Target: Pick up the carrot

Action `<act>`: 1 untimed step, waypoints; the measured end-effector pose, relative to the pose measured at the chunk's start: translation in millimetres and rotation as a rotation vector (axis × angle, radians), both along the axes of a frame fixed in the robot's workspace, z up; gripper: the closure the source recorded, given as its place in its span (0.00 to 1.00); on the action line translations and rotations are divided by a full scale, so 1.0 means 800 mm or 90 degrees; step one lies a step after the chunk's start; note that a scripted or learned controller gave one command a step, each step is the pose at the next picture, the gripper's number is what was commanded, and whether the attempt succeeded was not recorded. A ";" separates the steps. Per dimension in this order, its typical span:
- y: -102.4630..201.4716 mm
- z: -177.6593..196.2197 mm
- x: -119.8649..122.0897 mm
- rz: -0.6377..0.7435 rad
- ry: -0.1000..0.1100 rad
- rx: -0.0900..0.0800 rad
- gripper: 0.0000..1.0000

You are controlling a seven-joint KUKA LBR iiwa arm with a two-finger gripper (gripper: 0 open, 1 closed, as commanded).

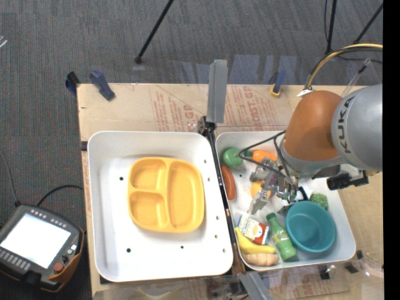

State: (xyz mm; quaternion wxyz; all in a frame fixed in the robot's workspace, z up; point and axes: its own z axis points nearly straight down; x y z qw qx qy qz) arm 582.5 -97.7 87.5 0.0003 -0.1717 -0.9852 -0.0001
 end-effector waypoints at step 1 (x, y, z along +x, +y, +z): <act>0.002 0.013 0.002 0.002 -0.001 0.000 1.00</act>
